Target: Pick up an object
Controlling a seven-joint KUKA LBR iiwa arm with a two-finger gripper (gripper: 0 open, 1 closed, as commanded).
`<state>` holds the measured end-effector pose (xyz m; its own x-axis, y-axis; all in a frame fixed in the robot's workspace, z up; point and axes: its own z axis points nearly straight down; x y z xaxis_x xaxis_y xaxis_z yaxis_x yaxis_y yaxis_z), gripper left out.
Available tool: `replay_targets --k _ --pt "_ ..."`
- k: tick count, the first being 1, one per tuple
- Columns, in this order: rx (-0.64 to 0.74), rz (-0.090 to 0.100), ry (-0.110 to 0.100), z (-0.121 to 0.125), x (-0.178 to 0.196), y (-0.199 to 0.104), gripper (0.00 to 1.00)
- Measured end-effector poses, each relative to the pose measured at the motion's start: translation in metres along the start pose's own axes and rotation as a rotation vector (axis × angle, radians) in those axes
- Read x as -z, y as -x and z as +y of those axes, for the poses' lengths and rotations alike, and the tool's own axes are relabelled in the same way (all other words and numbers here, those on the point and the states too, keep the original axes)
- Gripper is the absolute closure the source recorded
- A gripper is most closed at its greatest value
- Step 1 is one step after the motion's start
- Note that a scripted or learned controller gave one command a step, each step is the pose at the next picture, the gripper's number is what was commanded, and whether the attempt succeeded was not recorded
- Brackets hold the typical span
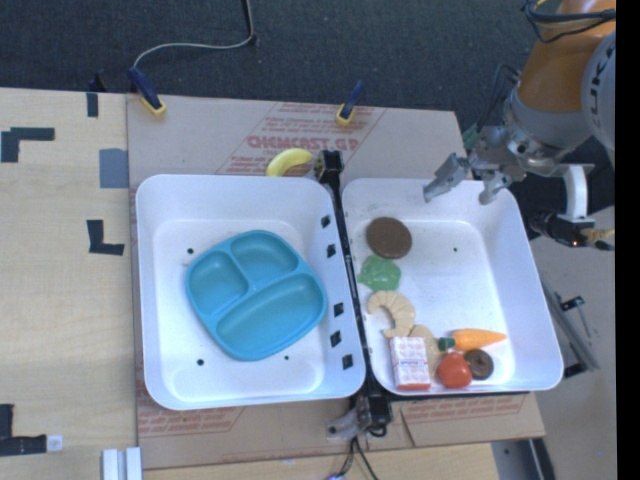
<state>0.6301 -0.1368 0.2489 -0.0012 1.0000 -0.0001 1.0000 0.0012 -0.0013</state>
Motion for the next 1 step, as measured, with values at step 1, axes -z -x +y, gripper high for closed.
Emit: replay_targets --k 1 --pt "0.0 0.001 -0.003 0.0373 -0.1134 -0.0351 0.0"
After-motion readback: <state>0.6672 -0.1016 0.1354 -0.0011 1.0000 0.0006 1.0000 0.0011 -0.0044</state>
